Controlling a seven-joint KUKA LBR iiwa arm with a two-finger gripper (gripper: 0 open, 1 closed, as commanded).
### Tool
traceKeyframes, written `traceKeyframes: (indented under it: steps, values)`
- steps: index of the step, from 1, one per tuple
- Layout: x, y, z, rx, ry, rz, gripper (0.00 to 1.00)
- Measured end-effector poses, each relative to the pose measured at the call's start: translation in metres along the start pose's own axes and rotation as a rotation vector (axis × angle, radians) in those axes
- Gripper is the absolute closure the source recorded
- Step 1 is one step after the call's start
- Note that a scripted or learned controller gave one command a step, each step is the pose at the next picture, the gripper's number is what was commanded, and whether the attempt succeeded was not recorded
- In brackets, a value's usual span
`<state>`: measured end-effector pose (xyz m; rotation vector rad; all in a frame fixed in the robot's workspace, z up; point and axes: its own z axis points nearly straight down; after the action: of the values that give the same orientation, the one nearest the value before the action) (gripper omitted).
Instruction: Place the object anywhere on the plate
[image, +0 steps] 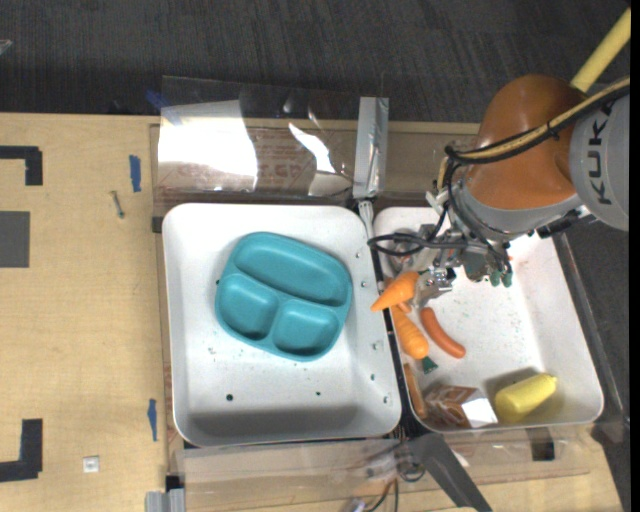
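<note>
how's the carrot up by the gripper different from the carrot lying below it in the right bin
The upper carrot lies slanted, tip toward the left bin's rim, right beside the gripper; the lower carrot runs lengthwise down the right bin's left wall, away from the gripper. The upper one looks shorter and brighter orange; the lower one looks longer and duller. Both are orange, tapered, and in the right bin, not on the teal plate.

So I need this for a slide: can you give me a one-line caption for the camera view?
Claw over the right bin beside carrots; teal plate waits in the left bin.
</note>
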<state>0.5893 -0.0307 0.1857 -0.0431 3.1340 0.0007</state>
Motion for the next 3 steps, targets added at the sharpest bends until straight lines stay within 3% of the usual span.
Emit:
traceKeyframes:
  steps: [1, 2, 3]
  values:
    - [0.000, 0.000, 0.000, 0.000, -0.001, 0.000, 0.00]
    - [-0.003, 0.001, -0.013, 0.000, -0.012, -0.001, 1.00]
    - [0.041, -0.048, 0.000, 0.000, 0.003, -0.280, 1.00]
